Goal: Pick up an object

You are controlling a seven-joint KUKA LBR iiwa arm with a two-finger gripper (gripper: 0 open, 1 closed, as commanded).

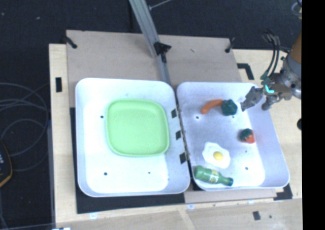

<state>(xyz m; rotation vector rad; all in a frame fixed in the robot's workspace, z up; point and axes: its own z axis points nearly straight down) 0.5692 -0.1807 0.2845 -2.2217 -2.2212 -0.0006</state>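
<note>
You see a pale green plate (pixel 137 127) lying flat in the left white bin (pixel 86 173), a grey pole (pixel 142 10) slanting above the desk (pixel 203 46), and cables (pixel 20 117) at far left.

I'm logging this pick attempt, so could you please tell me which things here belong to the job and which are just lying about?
Job: gripper; carrot, strawberry, fried egg, green bottle, all in the right bin.

Lying about: green plate in the left bin; metal pole.
</note>
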